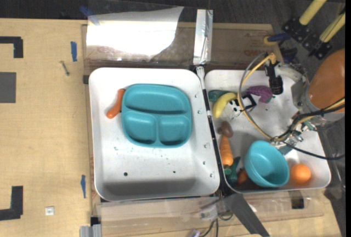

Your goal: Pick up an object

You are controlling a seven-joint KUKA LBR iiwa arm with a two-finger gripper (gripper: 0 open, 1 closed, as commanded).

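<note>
My gripper [245,102] hangs low over the upper left part of the right bin [318,145], reaching in from the right. A yellow banana [222,103] lies just left of it, and a purple object [256,91] sits right beside it, partly hidden by the wrist. Below them lie a brown piece [225,130], an orange carrot [226,152], a teal bowl [266,163] and an orange ball [300,173]. Whether anything is between the fingers is hidden.
The left bin [148,170] holds a teal divided plate [157,114] with a small orange carrot [115,104] at its left edge. Small green and red pieces [235,174] crowd the right bin's lower left corner. Yellow cable loops over the right bin.
</note>
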